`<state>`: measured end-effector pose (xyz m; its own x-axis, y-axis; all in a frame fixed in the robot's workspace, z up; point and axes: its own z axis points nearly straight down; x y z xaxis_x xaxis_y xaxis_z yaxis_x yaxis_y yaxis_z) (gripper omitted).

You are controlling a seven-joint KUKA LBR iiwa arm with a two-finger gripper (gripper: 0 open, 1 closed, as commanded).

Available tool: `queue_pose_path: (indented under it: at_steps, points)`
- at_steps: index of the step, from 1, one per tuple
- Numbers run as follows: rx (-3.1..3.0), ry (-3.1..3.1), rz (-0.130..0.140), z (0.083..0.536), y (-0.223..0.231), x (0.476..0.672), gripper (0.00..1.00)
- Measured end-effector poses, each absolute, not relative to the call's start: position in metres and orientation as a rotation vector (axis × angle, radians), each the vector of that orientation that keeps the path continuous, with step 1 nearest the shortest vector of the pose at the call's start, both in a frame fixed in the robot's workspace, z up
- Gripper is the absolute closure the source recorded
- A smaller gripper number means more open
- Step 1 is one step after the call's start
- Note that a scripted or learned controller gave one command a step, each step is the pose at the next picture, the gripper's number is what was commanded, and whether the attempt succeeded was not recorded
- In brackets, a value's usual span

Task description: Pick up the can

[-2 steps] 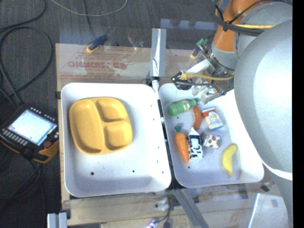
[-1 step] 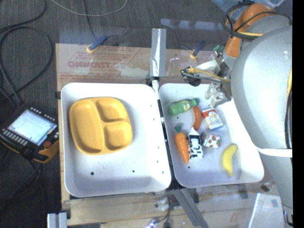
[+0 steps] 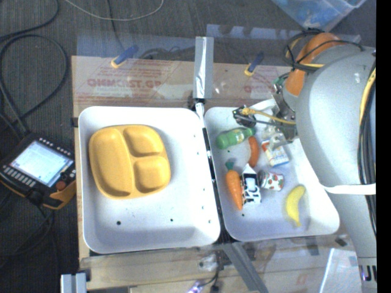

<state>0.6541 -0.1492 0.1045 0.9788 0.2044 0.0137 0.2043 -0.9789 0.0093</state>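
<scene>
Tool (image 3: 274, 129) over right bin (image 3: 317, 221), above can (image 3: 277, 154); opening impossible to tell.

The can (image 3: 272, 180) is a small, stubby thing with a white label dotted in red and green, and a dull grey end that looks like metal. It lies on its side instead of standing, with the grey end turned to the picture's left and its length running roughly left to right. It rests up and to the left of the banana (image 3: 295, 204), near that fruit's upper tip but apart from it; the print on its label is too small to read.
</scene>
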Motion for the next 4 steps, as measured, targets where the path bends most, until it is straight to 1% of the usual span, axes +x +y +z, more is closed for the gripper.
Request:
queue_pose_path:
  at_steps: [1, 2, 3, 4]
  points:
    - [3.117, 0.313, 0.032, 0.095, -0.126, 0.580, 1.00]
    - [3.127, 0.319, -0.013, 0.179, -0.025, 0.633, 1.00]
    - [3.107, 0.455, -0.016, 0.093, -0.115, 0.616, 1.00]
    - [3.127, 0.321, -0.014, 0.179, -0.043, 0.635, 1.00]
